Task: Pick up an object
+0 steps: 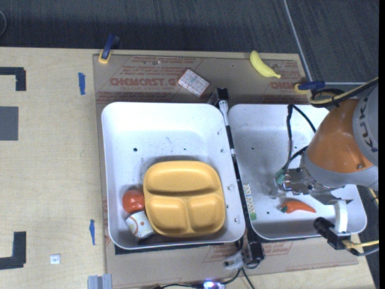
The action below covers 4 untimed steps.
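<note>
An orange toy carrot (298,207) lies near the front of the right bin (258,131). My gripper (287,184) hangs low over that bin, just behind and slightly left of the carrot, and the bulky grey and orange wrist hides much of it. In the left bin (120,125) a yellow compartment tray (182,197) sits toward the front. A red-orange ball (132,200) and a small white and orange cup (138,223) are tucked against the tray's left side.
A yellow banana (263,65) and a small patterned block (193,82) rest on the cardboard behind the bins. Clamps (108,47) hold the cardboard's corners. Black cables (295,131) loop over the right bin's back half. The left bin's rear floor is bare.
</note>
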{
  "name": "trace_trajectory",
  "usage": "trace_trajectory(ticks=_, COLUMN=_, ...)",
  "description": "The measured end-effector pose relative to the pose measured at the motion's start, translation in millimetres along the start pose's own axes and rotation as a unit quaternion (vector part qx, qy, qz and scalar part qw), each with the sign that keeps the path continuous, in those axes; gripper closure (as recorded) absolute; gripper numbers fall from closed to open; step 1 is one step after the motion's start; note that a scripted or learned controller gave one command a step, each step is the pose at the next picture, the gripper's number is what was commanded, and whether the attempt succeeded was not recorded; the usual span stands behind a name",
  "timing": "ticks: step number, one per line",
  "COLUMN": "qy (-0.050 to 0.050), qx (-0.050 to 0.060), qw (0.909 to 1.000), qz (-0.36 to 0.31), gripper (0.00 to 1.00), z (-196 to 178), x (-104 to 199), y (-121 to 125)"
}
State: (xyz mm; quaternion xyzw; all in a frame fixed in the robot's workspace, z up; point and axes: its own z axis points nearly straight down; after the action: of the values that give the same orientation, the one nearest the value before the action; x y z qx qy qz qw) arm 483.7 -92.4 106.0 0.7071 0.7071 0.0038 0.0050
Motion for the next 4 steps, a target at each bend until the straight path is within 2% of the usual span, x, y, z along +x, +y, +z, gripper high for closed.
trace_trajectory(ticks=1, qy=0.0, qx=0.0, qw=1.0, qz=0.0, gripper=0.0, z=0, x=0, y=0)
trace_trajectory(ticks=2, qy=0.001, qx=0.005, qw=1.0, qz=0.0, gripper=0.0, z=20, x=-2, y=-4)
trace_trajectory(ticks=3, qy=0.001, qx=0.003, qw=1.0, qz=0.0, gripper=1.0, z=10, x=-2, y=-2)
trace_trajectory(ticks=4, qy=0.0, qx=0.002, qw=1.0, qz=0.0, gripper=1.0, z=0, x=-2, y=-1)
